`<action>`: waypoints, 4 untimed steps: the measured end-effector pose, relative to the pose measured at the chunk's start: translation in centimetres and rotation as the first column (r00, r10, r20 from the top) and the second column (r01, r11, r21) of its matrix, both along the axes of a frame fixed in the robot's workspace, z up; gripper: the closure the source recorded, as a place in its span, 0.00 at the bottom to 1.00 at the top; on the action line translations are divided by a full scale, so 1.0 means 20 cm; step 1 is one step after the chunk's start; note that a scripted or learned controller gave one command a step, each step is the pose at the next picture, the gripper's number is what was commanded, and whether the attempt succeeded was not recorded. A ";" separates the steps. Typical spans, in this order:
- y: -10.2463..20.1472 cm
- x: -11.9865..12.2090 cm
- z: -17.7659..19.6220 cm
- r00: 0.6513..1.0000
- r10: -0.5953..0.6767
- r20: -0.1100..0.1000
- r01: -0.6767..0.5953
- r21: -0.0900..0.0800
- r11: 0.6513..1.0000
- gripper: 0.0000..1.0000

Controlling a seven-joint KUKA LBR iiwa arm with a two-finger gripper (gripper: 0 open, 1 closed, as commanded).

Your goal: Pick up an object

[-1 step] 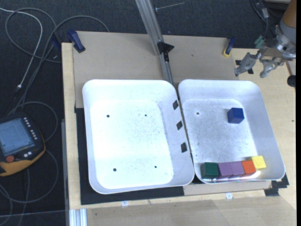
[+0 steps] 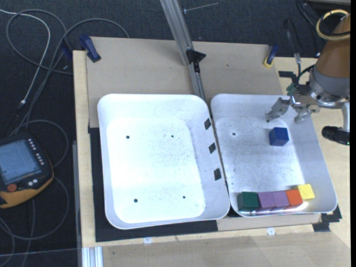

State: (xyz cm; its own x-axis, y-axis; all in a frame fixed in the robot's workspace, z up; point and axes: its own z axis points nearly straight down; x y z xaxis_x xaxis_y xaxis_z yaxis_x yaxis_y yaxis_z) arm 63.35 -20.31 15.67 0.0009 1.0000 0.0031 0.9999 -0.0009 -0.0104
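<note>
Approach step: the open, empty end effector [image 2: 289, 110] hovers over the right white bin [image 2: 245, 166], just beyond a blue cube [image 2: 278, 136]. Next, it likely must shift over the cube, lower, and close its fingers around it.

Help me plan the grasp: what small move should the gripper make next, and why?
Probably lower toward the blue cube. The open gripper sits just above it in the right bin with nothing between its fingers, and that cube stands apart from the row along the bin's near edge.
</note>
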 end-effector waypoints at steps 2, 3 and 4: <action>-0.01 -0.12 -0.23 1.000 0.001 0.012 -0.001 -0.002 1.000 1.00; 0.45 -0.08 -0.15 1.000 0.009 0.009 -0.009 0.002 1.000 1.00; 0.94 -0.17 0.23 1.000 0.010 0.017 -0.010 0.001 1.000 1.00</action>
